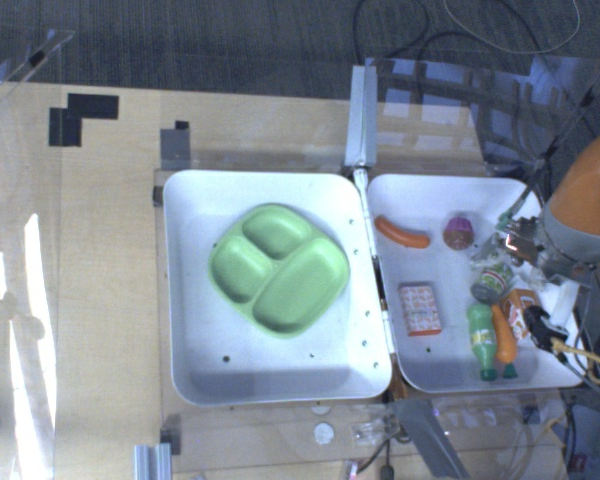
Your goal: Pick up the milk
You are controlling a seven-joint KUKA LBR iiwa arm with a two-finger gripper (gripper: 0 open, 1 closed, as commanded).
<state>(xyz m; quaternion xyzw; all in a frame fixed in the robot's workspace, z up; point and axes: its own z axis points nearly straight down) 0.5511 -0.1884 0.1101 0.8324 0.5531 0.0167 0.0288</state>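
Note:
A small flat pink-and-white carton [420,308], which looks like the milk, lies on the floor of the right bin [435,363], left of centre. The arm with its orange band [588,193] comes in over the bin's right side. My gripper [508,248] hangs low near the right wall, just above a tilted grey-green can [491,284]. It is well to the right of the carton and apart from it. Clutter and the wrist body hide the gripper's tips.
An orange sausage [402,233] and a purple round thing [459,233] lie at the bin's back. A green bottle [482,340], a carrot [504,336] and a white-and-orange packet [521,315] crowd the front right. The left bin [185,298] holds a green divided plate [279,268].

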